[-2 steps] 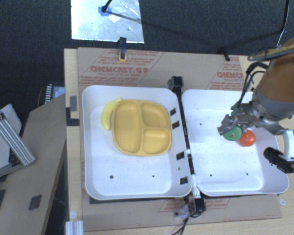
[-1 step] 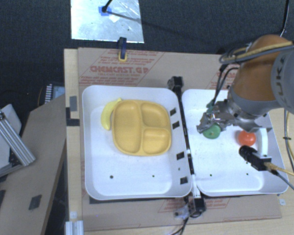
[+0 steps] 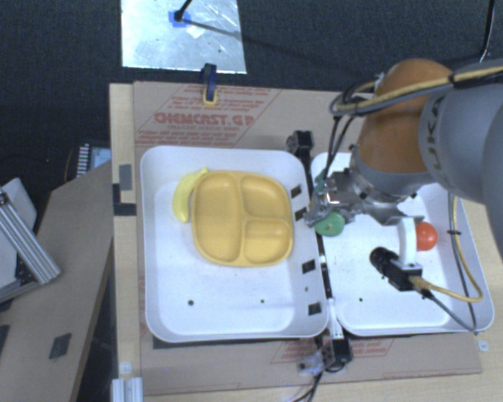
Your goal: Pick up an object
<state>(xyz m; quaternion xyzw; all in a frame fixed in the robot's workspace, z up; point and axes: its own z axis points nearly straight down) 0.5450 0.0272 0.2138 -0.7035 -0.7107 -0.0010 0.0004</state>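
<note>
Jaws, state hidden from view, sit just above a green object.

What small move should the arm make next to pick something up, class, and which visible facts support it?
Probably a short, straight descent onto the small round green object. The pincer sits just above it at the right white bin's left edge, nearer than the small round orange object. Whether it already grips anything can't be judged.
</note>
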